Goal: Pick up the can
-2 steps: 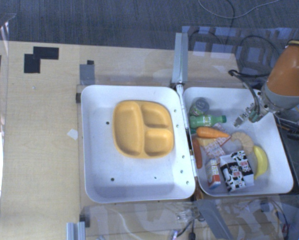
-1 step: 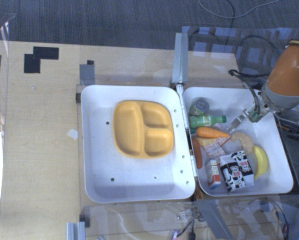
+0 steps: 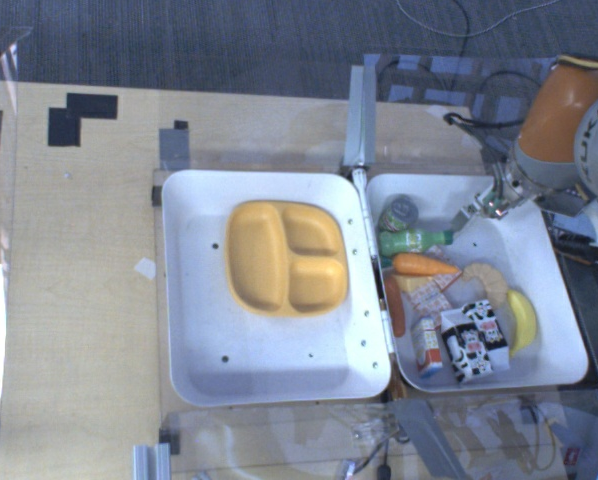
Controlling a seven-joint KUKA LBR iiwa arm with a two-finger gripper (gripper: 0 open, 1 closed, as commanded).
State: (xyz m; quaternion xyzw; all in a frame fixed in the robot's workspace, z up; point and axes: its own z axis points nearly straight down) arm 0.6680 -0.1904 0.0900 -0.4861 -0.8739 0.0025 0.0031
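The can (image 3: 401,211) is a small grey tin seen from its top, standing in the far left corner of the right bin (image 3: 569,353). Just in front of it lies a green bottle (image 3: 414,240) on its side. My gripper (image 3: 482,206) hangs over the far part of the same bin, to the right of the can and apart from it. The grey arm with its orange band (image 3: 564,113) comes in from the upper right.
The right bin also holds a carrot (image 3: 426,265), a banana (image 3: 522,320), a black-and-white carton (image 3: 474,340), a small juice box (image 3: 429,346), a round cracker (image 3: 486,280) and a sausage (image 3: 395,306). A yellow divided tray (image 3: 284,256) lies in the left bin (image 3: 194,368). Cables run behind the bins.
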